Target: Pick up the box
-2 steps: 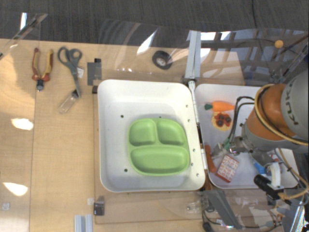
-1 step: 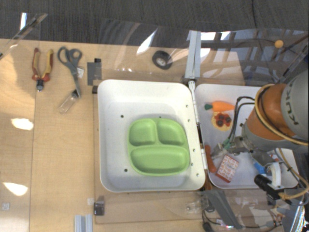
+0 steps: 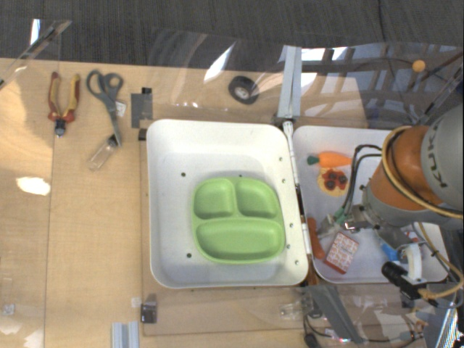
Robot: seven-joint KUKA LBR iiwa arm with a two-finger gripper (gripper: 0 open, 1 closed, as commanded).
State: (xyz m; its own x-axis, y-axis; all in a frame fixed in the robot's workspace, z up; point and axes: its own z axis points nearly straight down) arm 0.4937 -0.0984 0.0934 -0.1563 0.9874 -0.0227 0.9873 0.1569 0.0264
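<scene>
the box [image 3: 341, 251] lies flat at 7 o'clock in the right bin [image 3: 367, 135], just beside the arm's wrist. the gripper [image 3: 353, 222] hangs near it; finger state cannot be determined. the green tray [image 3: 238, 219] occupies the left bin [image 3: 167, 194].

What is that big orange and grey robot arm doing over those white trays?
The robot arm is reaching over the right bin, trying to pick up a small box with a red and white pattern. The box lies near the bin's front edge, and nothing shows it lifted yet. A carrot and a yellow toy lie there too. The left bin holds a green divided plate.
</scene>
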